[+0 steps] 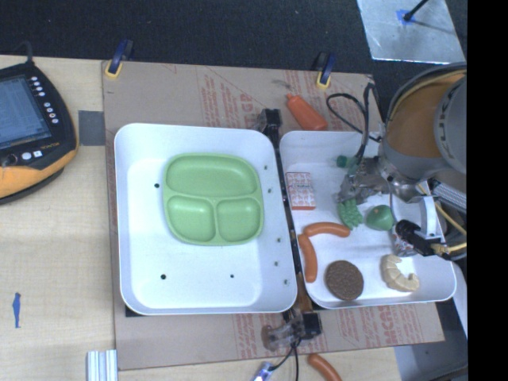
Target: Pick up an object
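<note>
- Right at the middle of the right bin (317,145), the pincer (352,199) is down among the toy food, its tip over a green piece (348,213) that lies on the bin floor.
- Whether the pincer is released or clenched cannot be told; wrist and cables hide it, and nothing can be seen gripped.
- Just right of that green piece sits a second, rounder green item (380,217); below it lie a sausage (325,230), a second sausage (309,257) along the bin's left wall, a brown cookie (344,279) and a pale croissant (399,273).
- Left of the green piece, a small patterned card (300,190) rests near the bin's left wall.
- Further left, the other bin (135,236) holds a green divided plate (213,198).
- On the surface (55,276) beyond the bins, an orange carrot (305,112) lies above the right bin.
- Judged from this: the reach is made, but no object is raised; the grasp and lift look yet to come.
</note>
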### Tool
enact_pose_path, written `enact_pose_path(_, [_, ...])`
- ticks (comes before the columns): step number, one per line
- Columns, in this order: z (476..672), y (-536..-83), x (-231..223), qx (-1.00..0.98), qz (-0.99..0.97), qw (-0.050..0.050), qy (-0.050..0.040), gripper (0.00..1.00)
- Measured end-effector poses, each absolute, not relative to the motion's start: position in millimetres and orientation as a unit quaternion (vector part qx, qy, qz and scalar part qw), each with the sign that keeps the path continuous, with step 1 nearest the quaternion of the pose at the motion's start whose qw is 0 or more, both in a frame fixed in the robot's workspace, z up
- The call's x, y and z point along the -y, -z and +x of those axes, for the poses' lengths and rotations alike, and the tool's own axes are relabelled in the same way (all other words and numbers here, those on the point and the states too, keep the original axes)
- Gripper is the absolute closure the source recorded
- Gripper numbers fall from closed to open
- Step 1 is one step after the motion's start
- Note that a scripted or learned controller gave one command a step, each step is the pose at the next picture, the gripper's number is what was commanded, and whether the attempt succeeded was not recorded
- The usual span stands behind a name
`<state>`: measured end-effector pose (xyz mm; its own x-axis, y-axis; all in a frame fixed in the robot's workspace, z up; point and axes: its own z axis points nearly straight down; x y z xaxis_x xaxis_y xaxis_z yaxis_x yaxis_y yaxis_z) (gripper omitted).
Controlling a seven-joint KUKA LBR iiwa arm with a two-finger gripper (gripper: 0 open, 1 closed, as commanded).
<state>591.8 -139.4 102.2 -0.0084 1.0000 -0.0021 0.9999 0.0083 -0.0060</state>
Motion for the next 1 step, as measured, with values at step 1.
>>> enact_pose_path(1, [628.2,-192.7,65.6,0.709,-0.705,0.001,-0.0002,1.0])
